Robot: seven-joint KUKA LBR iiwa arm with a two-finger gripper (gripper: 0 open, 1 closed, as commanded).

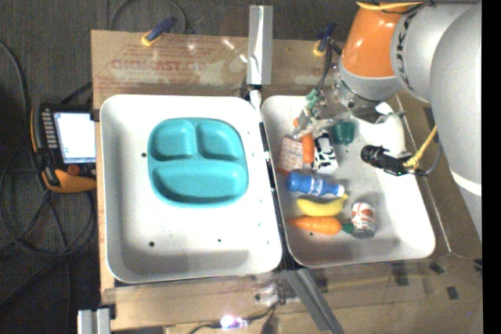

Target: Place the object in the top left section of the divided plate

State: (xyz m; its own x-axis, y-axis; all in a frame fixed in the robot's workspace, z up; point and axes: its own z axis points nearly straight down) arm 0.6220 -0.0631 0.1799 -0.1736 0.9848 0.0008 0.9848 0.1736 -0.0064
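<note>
1. Divided plate (198, 162) sits in the left bin (125, 246), its two small sections on the far side.
2. You can't tell which object is the task's. All candidates lie in the right bin (407, 238), right of the plate.
3. Blue bottle (313, 185), banana (321, 206) and carrot (315, 225) lie flat, with their long axes pointing toward the plate.
4. Can (362, 217) lies farther right of the plate.
5. The cluster under the gripper (317, 117) is partly hidden and hard to make out.
6. Arm reaches in from the right, wrist bent down over the right bin's far end.
7. You can't tell the gripper's state or any hold.
</note>
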